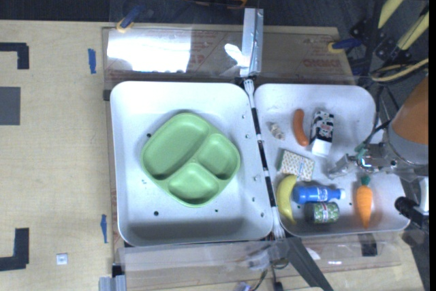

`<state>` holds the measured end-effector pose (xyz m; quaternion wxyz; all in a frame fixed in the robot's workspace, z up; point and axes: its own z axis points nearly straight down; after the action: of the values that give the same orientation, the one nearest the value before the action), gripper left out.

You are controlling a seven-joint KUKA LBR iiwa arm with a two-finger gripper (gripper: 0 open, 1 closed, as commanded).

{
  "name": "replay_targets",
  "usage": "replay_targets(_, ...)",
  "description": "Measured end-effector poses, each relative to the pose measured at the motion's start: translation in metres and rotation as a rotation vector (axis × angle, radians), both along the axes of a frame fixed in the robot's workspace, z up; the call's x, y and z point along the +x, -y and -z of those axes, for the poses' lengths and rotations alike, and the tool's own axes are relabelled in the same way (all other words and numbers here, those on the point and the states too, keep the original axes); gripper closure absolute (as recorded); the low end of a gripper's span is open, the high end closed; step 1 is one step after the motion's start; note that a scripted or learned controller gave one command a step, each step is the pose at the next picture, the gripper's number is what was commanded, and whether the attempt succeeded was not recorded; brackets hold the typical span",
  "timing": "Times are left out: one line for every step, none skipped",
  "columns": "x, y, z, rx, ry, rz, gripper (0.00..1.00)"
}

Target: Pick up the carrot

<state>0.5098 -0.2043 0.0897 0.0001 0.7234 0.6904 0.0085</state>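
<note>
From above, two white bins sat side by side on the bench. The left bin (129, 146) held a green divided plate (191, 157), lying flat near its middle. The right bin (354, 100) was crowded: the carrot (364, 204) lay near its right wall toward the front, orange body pointing down the frame, green top at its upper end. Left of it a blue bottle (315, 194) lay on its side, with a dark green can (325, 212) just in front and a banana (286, 197) curled by the bin's left wall. Further back were an orange sausage (300, 127), a black-and-white carton (322, 127) and a speckled sponge (297, 164). The gripper (355, 160) hovered just above the carrot's green top, reaching in from the right; I could not tell how far its fingers stood apart, nor saw anything between them
</note>
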Motion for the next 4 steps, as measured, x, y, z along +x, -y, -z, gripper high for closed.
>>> replay_targets(-0.024,-0.005,0.000,-0.003,-0.001,0.102,0.00)
replay_targets(-0.030,-0.002,-0.041,-0.013,-0.010,-0.069,0.00)
replay_targets(0.026,0.004,0.001,-0.002,-0.004,-0.264,0.00)
replay_targets(0.027,0.007,-0.009,-0.014,0.001,-0.262,1.00)
